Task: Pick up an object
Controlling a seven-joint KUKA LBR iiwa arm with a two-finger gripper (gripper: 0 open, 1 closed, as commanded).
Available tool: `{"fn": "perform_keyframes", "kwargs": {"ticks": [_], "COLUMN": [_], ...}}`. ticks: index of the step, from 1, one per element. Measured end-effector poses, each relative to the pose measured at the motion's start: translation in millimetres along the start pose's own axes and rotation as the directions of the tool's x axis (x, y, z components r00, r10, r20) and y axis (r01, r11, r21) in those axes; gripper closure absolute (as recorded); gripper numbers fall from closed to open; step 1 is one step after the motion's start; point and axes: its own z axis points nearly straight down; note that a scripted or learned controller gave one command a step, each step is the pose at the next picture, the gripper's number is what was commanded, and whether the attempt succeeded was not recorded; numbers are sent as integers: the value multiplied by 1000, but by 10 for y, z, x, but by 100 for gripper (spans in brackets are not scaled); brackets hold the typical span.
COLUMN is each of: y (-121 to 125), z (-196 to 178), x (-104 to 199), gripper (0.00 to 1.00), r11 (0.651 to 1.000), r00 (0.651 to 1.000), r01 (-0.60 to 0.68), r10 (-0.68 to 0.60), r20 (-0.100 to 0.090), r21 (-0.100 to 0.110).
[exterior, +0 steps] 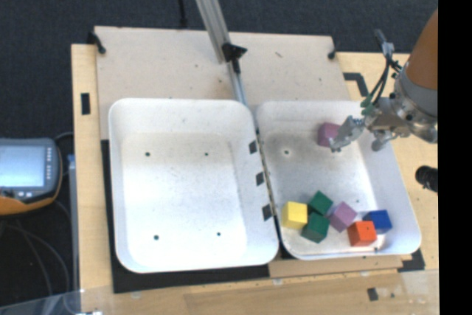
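Where the grey arm reaches in from the right, the gripper (352, 133) is seen over the upper part of the right bin (391, 184), with a pink block (328, 133) pinched between its fingers (345, 135). Yellow (296, 214), purple (344, 215), blue (378, 220), orange (361, 232) and two green blocks (318, 215) are clustered near that bin's front edge.

Even bright light, soft shadows, slightly blurry, low resolution.
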Motion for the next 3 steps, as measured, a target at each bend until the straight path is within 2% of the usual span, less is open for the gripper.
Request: {"fn": "perform_keyframes", "kwargs": {"ticks": [1, 2, 3], "y": [349, -507, -571], "z": [643, -357, 317], "x": [465, 47, 783], "gripper": [0, 0, 0], "r11": [1000, 1000, 1000], "r00": [1000, 1000, 1000], "r01": [12, 3, 13], "r10": [-12, -3, -13], "r20": [-1, 3, -3], "r21": [7, -7, 7]}}
